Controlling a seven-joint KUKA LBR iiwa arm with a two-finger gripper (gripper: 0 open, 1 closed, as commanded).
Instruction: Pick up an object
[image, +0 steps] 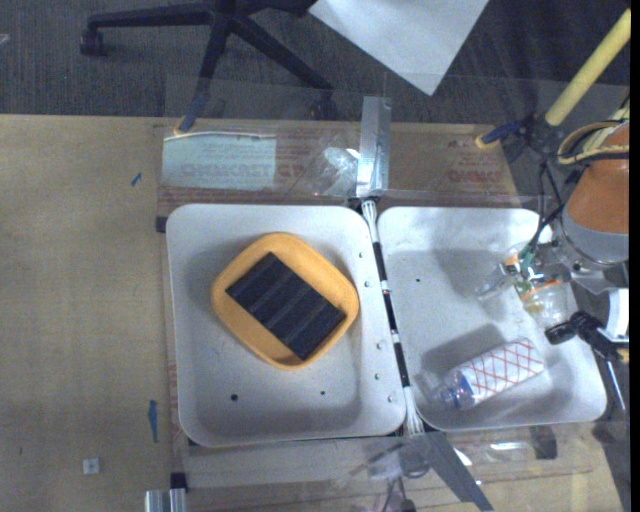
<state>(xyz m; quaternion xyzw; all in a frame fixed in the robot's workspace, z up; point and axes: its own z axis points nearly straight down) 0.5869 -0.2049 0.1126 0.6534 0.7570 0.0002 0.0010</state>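
Bottle (490, 372) with a red-checked label lies on its side near the front edge of the right bin (440, 240), cap toward the divider; it looks light, thin-walled and slippery, best taken across its middle. Farther back, the orange-rimmed dark pad (285, 300) sits mid left bin (200, 400). By the right bin's far right edge hangs the gripper (535, 280); I cannot tell its jaw state

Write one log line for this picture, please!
arm: over right bin's right edge | bottle: lying in right bin | yellow pad: left bin
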